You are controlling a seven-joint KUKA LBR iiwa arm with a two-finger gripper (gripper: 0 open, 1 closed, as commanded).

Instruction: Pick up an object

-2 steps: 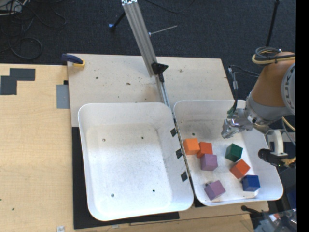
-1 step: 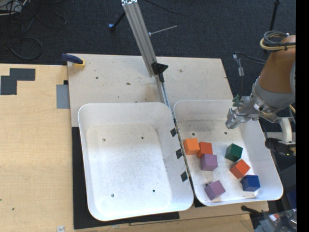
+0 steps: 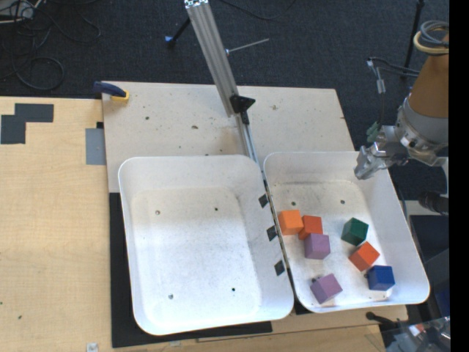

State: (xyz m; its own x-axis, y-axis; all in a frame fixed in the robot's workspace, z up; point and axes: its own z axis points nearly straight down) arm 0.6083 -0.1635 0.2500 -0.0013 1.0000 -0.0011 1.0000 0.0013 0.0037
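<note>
Several small cubes lie in the near half of the right bin (image 3: pixel 322 169): an orange cube (image 3: pixel 291 221), a red cube (image 3: pixel 313 225) touching it, a purple cube (image 3: pixel 317 246) just below, a green cube (image 3: pixel 355 231), another red cube (image 3: pixel 364 256), a blue cube (image 3: pixel 380 277) in the near right corner, and a second purple cube (image 3: pixel 325 287). My gripper (image 3: pixel 366 164) hangs over the bin's far right rim, well apart from the cubes, with nothing seen in it.
The left bin (image 3: pixel 190 248) sits beside the right one, with black clips on the shared rim. A slanted aluminium post (image 3: pixel 214 53) rises behind the bins. A blue clamp (image 3: pixel 111 90) is at the bench's far left corner.
</note>
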